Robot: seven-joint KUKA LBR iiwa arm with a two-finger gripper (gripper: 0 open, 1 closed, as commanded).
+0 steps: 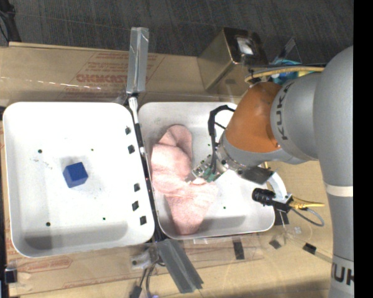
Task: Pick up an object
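1. My gripper [206, 172] is down in the right bin [248, 219], tip at the edge of the pink cloth [177, 179]; open or clenched, I cannot tell.
2. The cloth is soft, crumpled and pale pink, sprawled along this bin's left half.
3. Bare floor lies right of it.
4. My arm [298, 123] leans in from the right, orange band above the wrist.
5. Next door, a blue cube [76, 174] sits in the left bin [25, 129].

The left bin [25, 166] lies mostly open, with a blue cube [76, 174] alone near its middle. In the right bin [236, 223], a pink cloth [177, 179] covers the left half, and the arm [280, 123] crowds the right.
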